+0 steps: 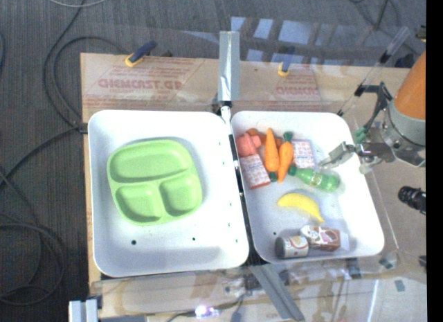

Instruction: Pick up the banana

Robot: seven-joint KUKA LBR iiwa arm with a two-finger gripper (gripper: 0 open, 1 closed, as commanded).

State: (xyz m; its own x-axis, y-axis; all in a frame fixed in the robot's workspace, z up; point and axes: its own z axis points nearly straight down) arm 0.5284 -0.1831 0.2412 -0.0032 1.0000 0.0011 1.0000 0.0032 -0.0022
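Observation:
The yellow banana (301, 204) lies flat on the floor of the right bin (360, 206), near its middle and a little toward the front. My gripper (337, 156) hangs over the bin's right side, just above a green bottle (320, 179). It sits up and to the right of the banana, clearly apart from it. Nothing shows in its grasp.
Two carrots (277, 158), a red and white box (254, 170) and a small packet (303, 153) crowd the right bin's back. A can (293, 246) and a brown packet (324, 236) lie at its front. The left bin (104, 244) holds a green divided tray (156, 179).

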